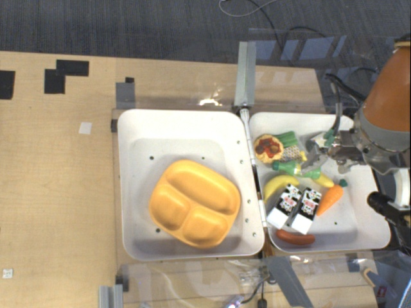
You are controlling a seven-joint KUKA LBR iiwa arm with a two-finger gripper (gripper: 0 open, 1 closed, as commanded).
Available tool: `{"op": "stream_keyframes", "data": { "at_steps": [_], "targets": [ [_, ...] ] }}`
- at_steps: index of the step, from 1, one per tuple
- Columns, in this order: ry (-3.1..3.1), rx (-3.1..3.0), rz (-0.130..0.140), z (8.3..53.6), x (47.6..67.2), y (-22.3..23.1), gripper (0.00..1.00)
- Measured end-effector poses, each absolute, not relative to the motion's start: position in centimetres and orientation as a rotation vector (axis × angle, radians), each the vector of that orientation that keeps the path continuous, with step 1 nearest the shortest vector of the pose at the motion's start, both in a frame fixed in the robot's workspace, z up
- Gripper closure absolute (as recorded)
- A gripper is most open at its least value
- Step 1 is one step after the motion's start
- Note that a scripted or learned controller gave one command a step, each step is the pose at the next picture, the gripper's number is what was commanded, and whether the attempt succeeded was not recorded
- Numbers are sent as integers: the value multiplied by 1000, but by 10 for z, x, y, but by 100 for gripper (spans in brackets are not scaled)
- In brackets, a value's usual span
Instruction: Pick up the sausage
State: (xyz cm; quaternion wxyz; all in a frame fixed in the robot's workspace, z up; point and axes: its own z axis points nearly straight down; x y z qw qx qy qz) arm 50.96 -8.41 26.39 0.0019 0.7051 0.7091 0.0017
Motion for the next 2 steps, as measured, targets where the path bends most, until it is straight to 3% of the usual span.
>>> {"op": "stream_keyframes", "data": {
  "at_steps": [1, 2],
  "targets": [
    [2224, 2215, 5, 251, 575, -82, 0],
    [2263, 2167, 6, 353, 603, -184, 0]
  ]
}}
